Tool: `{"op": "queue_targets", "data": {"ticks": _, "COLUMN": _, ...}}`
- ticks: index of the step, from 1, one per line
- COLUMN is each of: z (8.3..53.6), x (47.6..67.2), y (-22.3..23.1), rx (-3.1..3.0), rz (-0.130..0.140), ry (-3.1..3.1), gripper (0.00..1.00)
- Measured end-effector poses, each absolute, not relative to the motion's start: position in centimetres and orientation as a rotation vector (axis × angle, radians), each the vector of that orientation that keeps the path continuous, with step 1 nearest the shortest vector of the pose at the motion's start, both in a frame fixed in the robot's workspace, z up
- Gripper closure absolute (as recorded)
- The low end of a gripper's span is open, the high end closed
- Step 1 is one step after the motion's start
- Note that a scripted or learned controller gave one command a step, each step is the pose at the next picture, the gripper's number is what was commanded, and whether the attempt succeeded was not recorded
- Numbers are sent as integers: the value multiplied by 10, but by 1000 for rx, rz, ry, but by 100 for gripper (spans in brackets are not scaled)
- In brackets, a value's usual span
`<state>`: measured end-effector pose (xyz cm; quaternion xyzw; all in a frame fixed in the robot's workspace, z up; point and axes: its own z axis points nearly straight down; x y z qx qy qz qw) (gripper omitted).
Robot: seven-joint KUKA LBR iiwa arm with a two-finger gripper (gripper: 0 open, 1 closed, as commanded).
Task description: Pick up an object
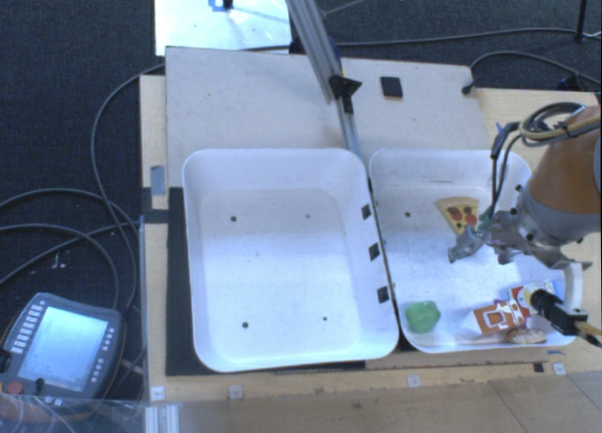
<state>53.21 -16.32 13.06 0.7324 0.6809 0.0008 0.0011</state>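
Nothing lifted yet; the gripper (466,248) hovers at six o'clock of the pizza slice (458,214); jaws' state unclear.

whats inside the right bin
In the right bin: a pizza slice toy, a green piece, an orange-and-white item. The gripper and arm cover part of the floor.
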Motion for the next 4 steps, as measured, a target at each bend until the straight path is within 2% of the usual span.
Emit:
{"op": "queue_targets", "data": {"ticks": 1, "z": 134, "x": 509, "y": -152, "rx": 2269, "rz": 0, "ry": 2172, "gripper": 0}}
{"op": "queue_targets", "data": {"ticks": 2, "z": 88, "x": 568, "y": -207, "rx": 2224, "rz": -3, "ry": 2220, "gripper": 0}}
{"op": "queue_targets", "data": {"ticks": 3, "z": 101, "x": 569, "y": -206, "rx": 2220, "rz": 2, "ry": 2221, "gripper": 100}}
{"op": "queue_targets", "data": {"ticks": 4, "z": 101, "x": 569, "y": -206, "rx": 2220, "rz": 2, "ry": 2221, "gripper": 0}}
